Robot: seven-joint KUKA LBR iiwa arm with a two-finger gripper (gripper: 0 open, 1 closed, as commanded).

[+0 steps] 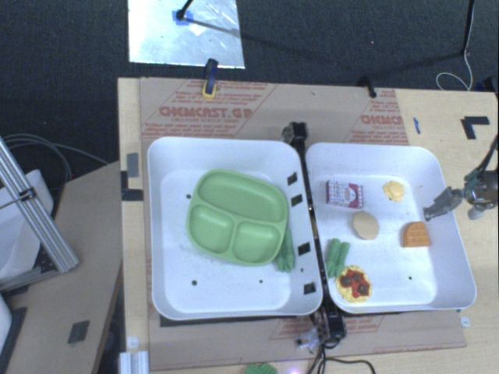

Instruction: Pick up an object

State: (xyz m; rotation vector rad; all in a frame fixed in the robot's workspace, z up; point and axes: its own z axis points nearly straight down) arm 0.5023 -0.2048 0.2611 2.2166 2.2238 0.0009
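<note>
My gripper (pixel 458 202) hangs at the right rim of the right bin (pixel 448 287), just above and to the right of an orange waffle piece (pixel 415 234). Nothing shows in its grasp. In that bin also lie a red-and-white carton (pixel 345 194), a small yellow piece (pixel 394 190), a tan round bun (pixel 365 225), green bean pods (pixel 336 256) and a little pizza slice (pixel 353 283). The left bin (pixel 168 287) holds a green divided plate (pixel 236 216) with a green pod (pixel 285 252) at its right edge.
Black clips (pixel 299 209) line the ridge where the two bins meet. The bins rest on a cardboard sheet (pixel 234 107) on the bench. A shiny foil square (pixel 185 22) lies on the dark floor behind. A metal frame (pixel 31 209) stands at the left.
</note>
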